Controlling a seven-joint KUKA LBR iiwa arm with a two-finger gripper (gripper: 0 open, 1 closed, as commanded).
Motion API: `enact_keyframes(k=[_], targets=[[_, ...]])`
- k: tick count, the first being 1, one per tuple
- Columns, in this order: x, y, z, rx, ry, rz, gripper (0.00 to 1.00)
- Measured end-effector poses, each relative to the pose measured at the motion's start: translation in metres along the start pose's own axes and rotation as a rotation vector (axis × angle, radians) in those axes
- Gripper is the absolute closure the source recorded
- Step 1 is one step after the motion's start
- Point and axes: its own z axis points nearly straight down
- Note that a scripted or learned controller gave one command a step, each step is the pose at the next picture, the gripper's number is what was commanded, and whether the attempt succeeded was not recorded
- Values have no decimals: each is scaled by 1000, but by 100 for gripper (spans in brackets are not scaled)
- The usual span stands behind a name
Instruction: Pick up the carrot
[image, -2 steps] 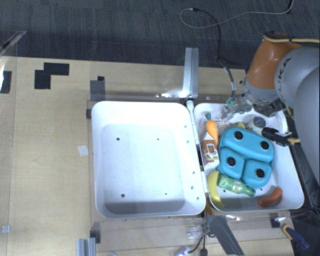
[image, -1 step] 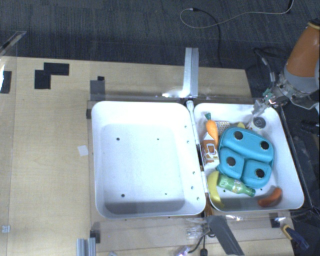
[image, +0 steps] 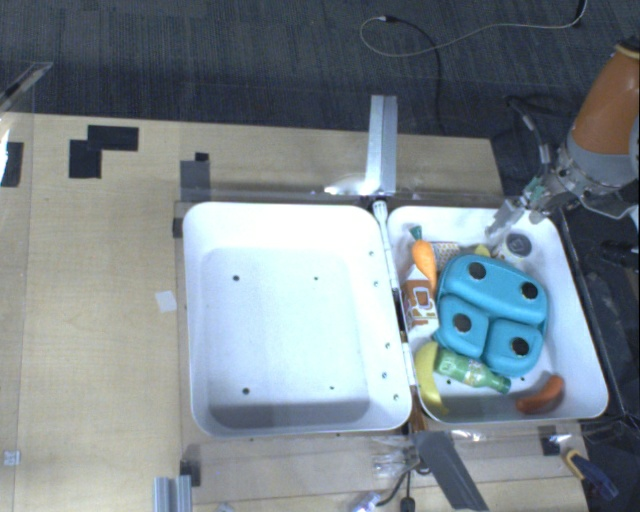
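Note:
The carrot (image: 424, 258) is orange with a small green top. It lies in the right bin (image: 582, 330) near its far left corner, pointing toward the front, beside a blue moulded block (image: 493, 308). My gripper (image: 510, 228) hangs over the far part of the same bin, to the right of the carrot and apart from it. It sits just beyond the blue block's far edge. Nothing of the carrot is in the gripper.
Also in the right bin are a small printed box (image: 418, 300), a yellow banana (image: 427, 372), a green bottle (image: 470, 372) and a reddish-brown item (image: 540, 395) at the front right. The left bin (image: 290, 230) lies alongside. A metal post (image: 383, 145) stands behind the bins.

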Motion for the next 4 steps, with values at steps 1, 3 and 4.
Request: enact_keyframes(k=[1,3,4], targets=[[89,32,-33,-2,2,-420,0],[105,23,76,-1,2,-496,0],[100,29,80,8,14,-439,0]])
